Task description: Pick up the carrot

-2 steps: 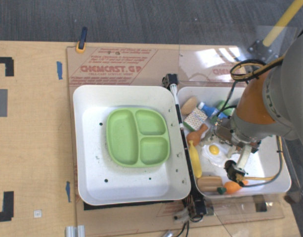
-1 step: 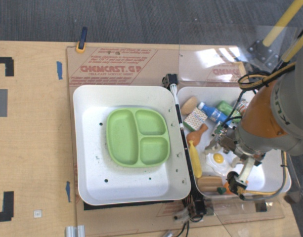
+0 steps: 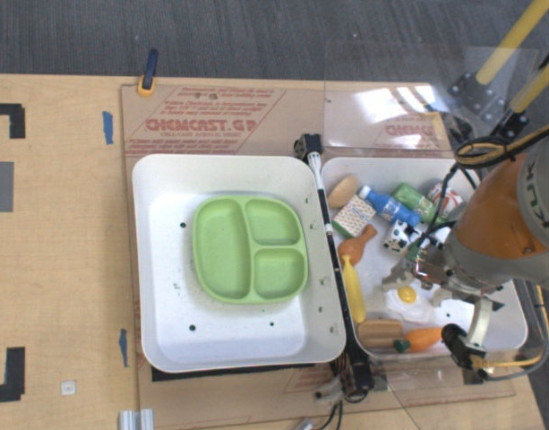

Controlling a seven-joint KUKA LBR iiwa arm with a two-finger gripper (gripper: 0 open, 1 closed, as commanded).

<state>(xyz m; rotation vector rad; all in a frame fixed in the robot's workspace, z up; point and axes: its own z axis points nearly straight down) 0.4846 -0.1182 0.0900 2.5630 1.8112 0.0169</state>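
The carrot (image 3: 424, 338), orange with a small green top, lies near the front wall of the right bin (image 3: 516, 325). It is beside a tan bread-like piece (image 3: 381, 331). My gripper (image 3: 416, 271) hangs over the middle of the right bin, above a fried egg (image 3: 407, 296). It is behind the carrot and apart from it, with nothing seen held in it. The grey arm with its orange band (image 3: 489, 218) covers the bin's right side.
The right bin also holds a yellow banana (image 3: 353, 289), a drumstick (image 3: 356, 245), a cracker box (image 3: 353, 215), a blue bottle (image 3: 386, 204), a green can (image 3: 414, 197) and a bread roll (image 3: 343, 189). A green divided plate (image 3: 250, 249) sits in the left bin (image 3: 167, 312).
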